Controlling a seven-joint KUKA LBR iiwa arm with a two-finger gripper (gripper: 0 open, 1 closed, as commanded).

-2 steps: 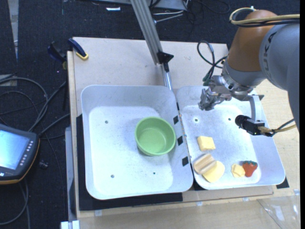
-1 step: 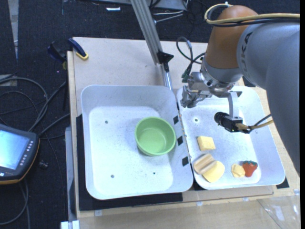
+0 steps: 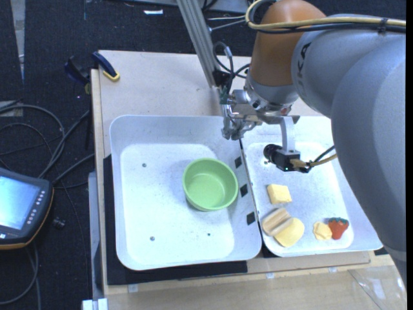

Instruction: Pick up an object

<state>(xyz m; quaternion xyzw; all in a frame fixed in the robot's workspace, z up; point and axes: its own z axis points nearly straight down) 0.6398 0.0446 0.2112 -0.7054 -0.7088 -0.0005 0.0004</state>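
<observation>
Two shallow white bins sit side by side on the bench. The left bin [image 3: 151,202] has a green bowl [image 3: 210,185] toward its right side. The right bin [image 3: 317,187] has a pale yellow block [image 3: 279,194], a tan piece [image 3: 273,219] touching a rounder yellow piece [image 3: 290,232], and near the front corner a small yellow bit [image 3: 322,230] just beside a red, strawberry-like thing [image 3: 338,225].

The gripper [image 3: 230,132] hangs over the far end of the strip where the two bins meet, apart from every object. From where I stand I cannot tell whether it is released or clenched, and I see nothing in its grasp.

I judge the pick has not begun: this looks like the approach, with no target reached. The bowl is nearest, toward the front and slightly left of the gripper; the yellow block is also near, on the other side. The next move calls for settling on one thing, moving over it, and descending squarely. The bowl's rim would need a grip across its wall, while the block offers flat sides.
</observation>
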